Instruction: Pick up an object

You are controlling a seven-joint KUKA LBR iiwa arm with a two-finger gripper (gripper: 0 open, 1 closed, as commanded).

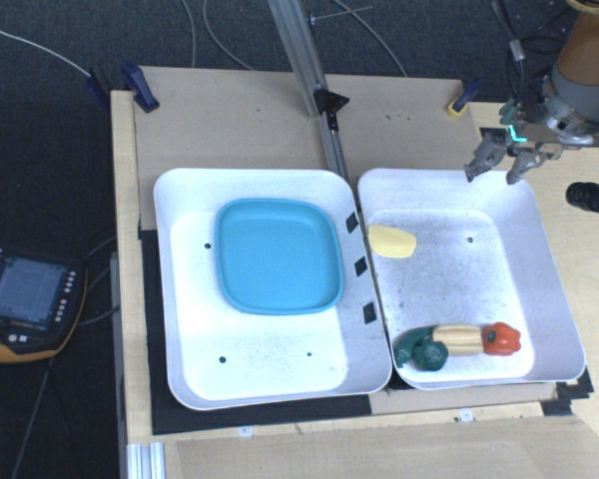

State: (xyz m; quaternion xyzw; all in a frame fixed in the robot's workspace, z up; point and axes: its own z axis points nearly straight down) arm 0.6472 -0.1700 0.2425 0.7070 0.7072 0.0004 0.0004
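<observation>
Objects lie in right bin (pixel 539 257); gripper (pixel 501 170) hovers over its far right corner, fingers spread, nothing between them.
Yellow piece (pixel 391 241) near the bin's left wall. Along the near edge: green piece (pixel 422 351), tan piece (pixel 457 339), red piece (pixel 500 338), touching in a row. Left bin (pixel 180 267) holds a blue plate (pixel 280 255). Handheld pendant (pixel 25 302) on the floor at left.
</observation>
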